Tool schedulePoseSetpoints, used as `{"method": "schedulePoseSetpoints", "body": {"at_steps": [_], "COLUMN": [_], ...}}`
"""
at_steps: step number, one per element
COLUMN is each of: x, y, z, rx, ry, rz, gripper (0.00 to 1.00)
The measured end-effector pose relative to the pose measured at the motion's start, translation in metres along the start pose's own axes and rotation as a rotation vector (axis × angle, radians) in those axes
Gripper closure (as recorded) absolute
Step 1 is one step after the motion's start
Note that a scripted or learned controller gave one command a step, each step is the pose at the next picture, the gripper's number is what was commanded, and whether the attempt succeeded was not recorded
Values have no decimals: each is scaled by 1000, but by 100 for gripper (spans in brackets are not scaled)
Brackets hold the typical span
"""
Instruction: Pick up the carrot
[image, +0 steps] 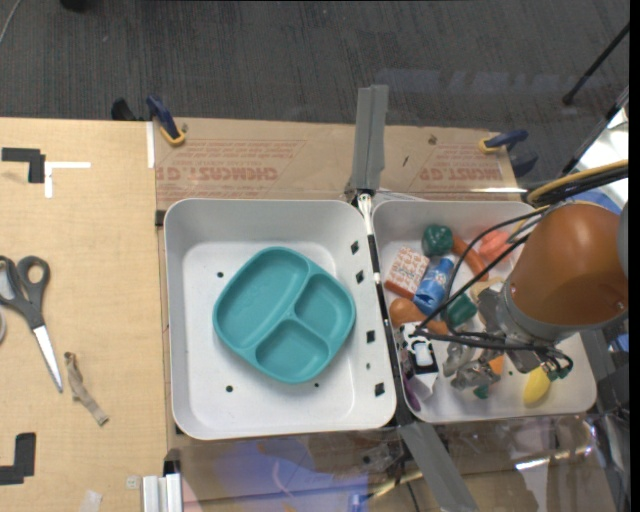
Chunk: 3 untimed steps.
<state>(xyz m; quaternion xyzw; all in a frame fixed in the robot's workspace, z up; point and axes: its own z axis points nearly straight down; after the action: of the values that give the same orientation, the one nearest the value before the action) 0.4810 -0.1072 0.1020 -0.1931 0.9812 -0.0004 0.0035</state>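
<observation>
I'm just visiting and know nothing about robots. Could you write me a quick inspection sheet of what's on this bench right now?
Surface: two shallow white bins side by side, the left bin and the right bin, on a cardboard-covered bench.
Job's things: an orange carrot lies in the right bin, partly hidden by the arm.
Clutter: teal divided plate in the left bin; blue bottle, yellow item and other small toys in the right bin.
Grippers: gripper low over the right bin's pile; its state is unclear.
Cables: black cables run along the arm.
Surroundings: scissors on the bench at left; blue clamps at the back edge.
</observation>
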Motion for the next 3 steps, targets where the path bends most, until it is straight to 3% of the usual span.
{"method": "schedulePoseSetpoints", "body": {"at_steps": [1,2,3], "x": [-4,16,-1], "y": [-72,-107,-61], "z": [0,-30,-22], "rx": [-2,-3,-7], "ry": [2,1,2], "rz": [-385,-762,-985], "gripper": [100,100,100]}}
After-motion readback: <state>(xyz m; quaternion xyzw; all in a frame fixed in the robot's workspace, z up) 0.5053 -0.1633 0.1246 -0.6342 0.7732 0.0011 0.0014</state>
